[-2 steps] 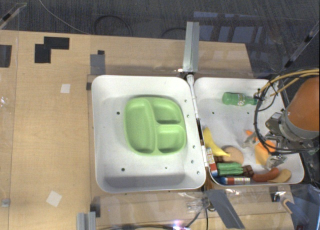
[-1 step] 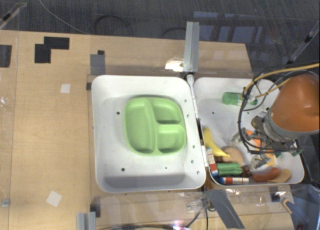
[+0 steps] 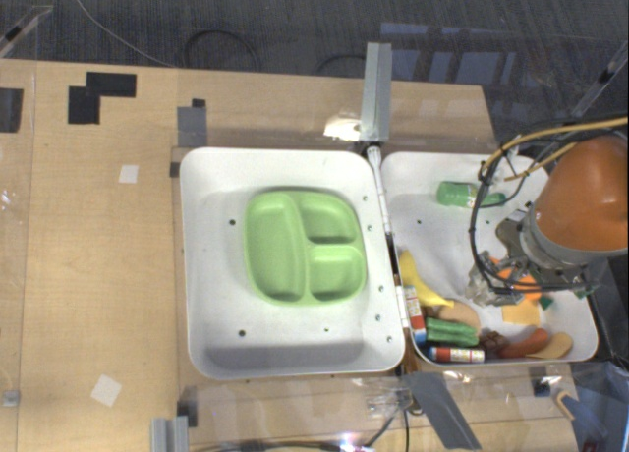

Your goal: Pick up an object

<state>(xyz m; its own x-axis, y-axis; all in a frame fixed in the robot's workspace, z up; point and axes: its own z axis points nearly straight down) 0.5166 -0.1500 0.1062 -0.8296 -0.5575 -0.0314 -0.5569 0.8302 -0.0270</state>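
My gripper (image 3: 490,288) is low inside the right bin (image 3: 423,180), under the arm's orange band (image 3: 588,195), which covers most of it. It hangs over a pile of small items near the bin's front right. An orange piece (image 3: 513,268) and a yellow block (image 3: 520,313) lie right beside it. A yellow banana (image 3: 422,288) lies to its left, with a green piece (image 3: 451,330), a red marker (image 3: 453,353) and a brown sausage (image 3: 519,343) along the front wall. A green cylinder (image 3: 456,194) lies apart near the back.
The left bin (image 3: 211,342) holds a green divided plate (image 3: 303,246). A metal divider post (image 3: 375,96) stands at the back between the bins. Cables (image 3: 491,170) loop off the arm above the right bin. Bare wooden bench (image 3: 88,263) extends to the left.
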